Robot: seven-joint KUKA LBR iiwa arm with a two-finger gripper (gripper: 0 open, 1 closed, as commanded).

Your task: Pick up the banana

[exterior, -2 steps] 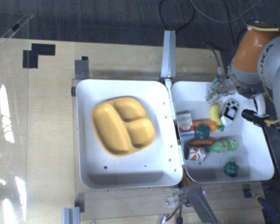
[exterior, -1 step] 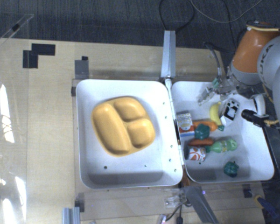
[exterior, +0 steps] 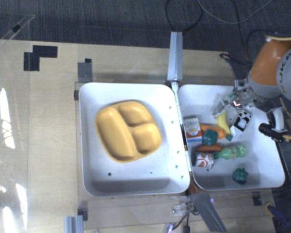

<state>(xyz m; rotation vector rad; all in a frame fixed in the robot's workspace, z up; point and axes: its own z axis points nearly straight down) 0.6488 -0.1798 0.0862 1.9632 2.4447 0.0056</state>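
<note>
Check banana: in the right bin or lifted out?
In the bin. The banana lies in the right bin, under the gripper.

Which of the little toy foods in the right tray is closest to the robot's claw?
The small yellow banana, lying right under the gripper. The orange carrot, green bottle and dark green piece lie farther off.

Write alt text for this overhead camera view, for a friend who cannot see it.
A grey robot arm with an orange band reaches from the right, its two-finger gripper just above a small yellow banana in the right white bin, among toy foods. The left white bin holds a yellow three-compartment plastic tray.
</note>
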